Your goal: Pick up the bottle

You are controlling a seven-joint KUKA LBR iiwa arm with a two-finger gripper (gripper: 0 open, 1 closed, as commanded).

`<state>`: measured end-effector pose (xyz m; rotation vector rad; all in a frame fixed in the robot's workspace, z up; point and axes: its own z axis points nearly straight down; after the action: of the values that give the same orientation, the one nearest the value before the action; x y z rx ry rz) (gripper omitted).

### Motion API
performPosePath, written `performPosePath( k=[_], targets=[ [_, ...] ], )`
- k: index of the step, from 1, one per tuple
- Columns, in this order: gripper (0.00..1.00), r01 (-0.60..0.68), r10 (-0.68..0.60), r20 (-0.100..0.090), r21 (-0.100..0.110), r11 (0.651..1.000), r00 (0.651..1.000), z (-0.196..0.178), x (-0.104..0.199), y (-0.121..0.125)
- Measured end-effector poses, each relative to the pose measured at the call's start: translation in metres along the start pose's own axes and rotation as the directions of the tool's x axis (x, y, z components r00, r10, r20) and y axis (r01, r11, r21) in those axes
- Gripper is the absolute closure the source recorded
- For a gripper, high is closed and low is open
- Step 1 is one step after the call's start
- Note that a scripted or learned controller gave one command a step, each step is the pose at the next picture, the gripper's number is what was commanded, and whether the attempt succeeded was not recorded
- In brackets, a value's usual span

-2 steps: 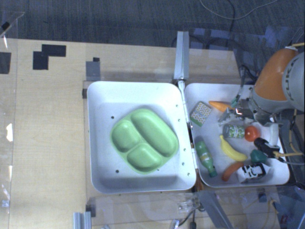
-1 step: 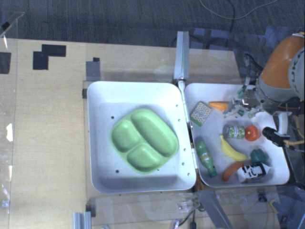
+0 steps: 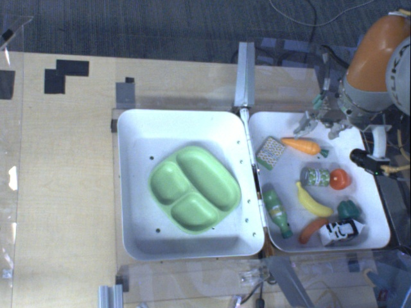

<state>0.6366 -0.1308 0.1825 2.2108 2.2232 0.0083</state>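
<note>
Hovering at the right bin's far edge, our tool [image 3: 323, 115] looks spread, grasping nothing; the green plastic bottle [image 3: 277, 212] lies well nearer-left, long axis along the divider.

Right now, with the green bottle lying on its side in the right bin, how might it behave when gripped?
The green bottle lies flat near the right bin's left wall, so it may roll if nudged sideways. It looks like smooth plastic, probably light, stiff and a bit slippery. The nearby wall could crowd the pincer.
</note>
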Motion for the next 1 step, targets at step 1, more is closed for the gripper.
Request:
performPosePath(
  k=[1],
  targets=[
    [0.0,-0.122,0.122,0.001,0.004,0.992,0.992,0.0646,-0.0743,-0.051]
  ],
)
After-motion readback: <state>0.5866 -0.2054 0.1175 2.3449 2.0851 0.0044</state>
